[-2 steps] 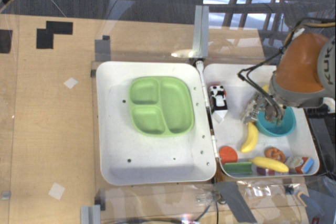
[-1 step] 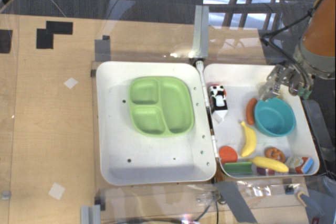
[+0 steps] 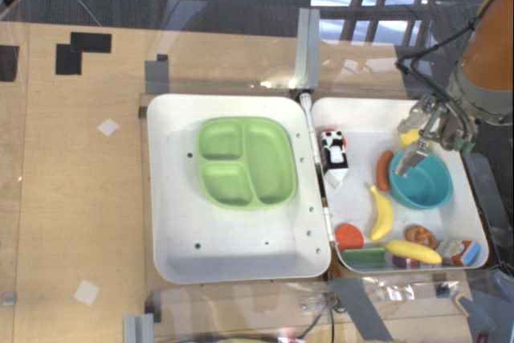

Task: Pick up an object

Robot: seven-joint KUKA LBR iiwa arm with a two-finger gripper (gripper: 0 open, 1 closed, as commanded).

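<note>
Hovering over the right bin, the claw sat right at the top-left rim of the teal bowl. Couldn't tell whether it was spread or pinched, too much clutter around the tips. Nothing obviously held. A red sausage thing lay just beside the bowl, with a banana below it and a black-and-white cow toy by the divider. More bits along the bottom edge: a tomato, and a yellow piece. Green tray sat alone in the left bin. My guess: going for the bowl rim could just tip or shove it, since it's smooth and round.
</note>
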